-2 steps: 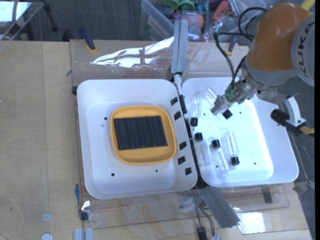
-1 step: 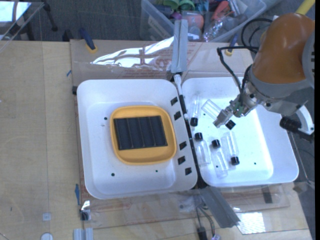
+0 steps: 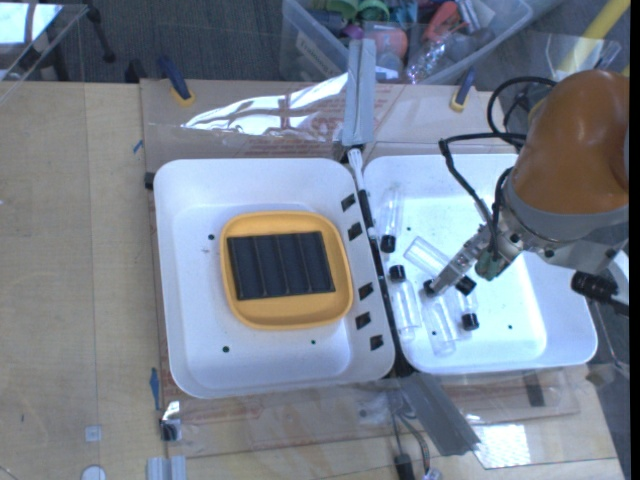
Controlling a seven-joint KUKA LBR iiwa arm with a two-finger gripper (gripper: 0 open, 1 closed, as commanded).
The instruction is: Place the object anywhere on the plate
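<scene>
The yellow plate (image 3: 287, 268) with a dark ribbed insert lies in the middle of the left bin (image 3: 190, 358). Several clear vials with black caps lie scattered in the right bin (image 3: 560, 328): one (image 3: 389, 218) near the divider, one (image 3: 421, 253) just up-left of the gripper, one (image 3: 406, 306) lower down and one (image 3: 445, 330) near the front. My gripper (image 3: 449, 286) hangs low over the right bin among these vials, angled down to the left. Its fingers (image 3: 433, 287) stand apart and open, with nothing visibly between them.
The grey arm with its orange band (image 3: 580, 143) comes in from the right over the right bin, with black cables looping above it. Black clips (image 3: 362, 293) line the divider between the bins. A clear tub of colourful items (image 3: 400, 8) stands behind the bench.
</scene>
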